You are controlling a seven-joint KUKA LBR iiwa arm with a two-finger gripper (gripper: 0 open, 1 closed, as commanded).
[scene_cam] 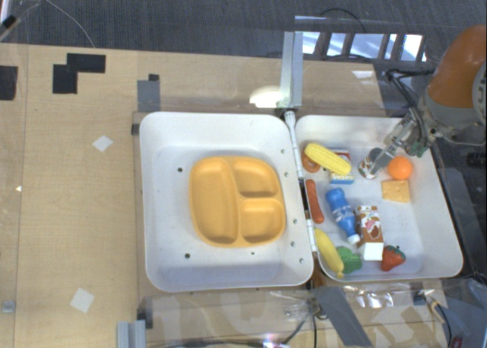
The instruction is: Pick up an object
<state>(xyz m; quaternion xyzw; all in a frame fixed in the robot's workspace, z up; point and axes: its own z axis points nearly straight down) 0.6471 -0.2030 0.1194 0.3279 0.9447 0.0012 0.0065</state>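
From the camera view we see two white bins side by side on the bench; the left bin (160, 186) holds a yellow divided plate (236, 200) at its middle. The arm (456, 80) reaches in from three o'clock, and its gripper (374, 162) hangs low over the right bin (445, 240), toward that bin's twelve o'clock part. We cannot tell how its fingers stand, and nothing shows plainly between them. An orange (400, 168) lies just beside the gripper at its three o'clock, and a corn cob (327, 158) sits near at nine o'clock. A cheese wedge (396, 191) lies at the orange's six o'clock. Toward the bin's six o'clock we find a blue bottle (341, 212), a small carton (369, 228), a strawberry (393, 257) and a banana (329, 249)
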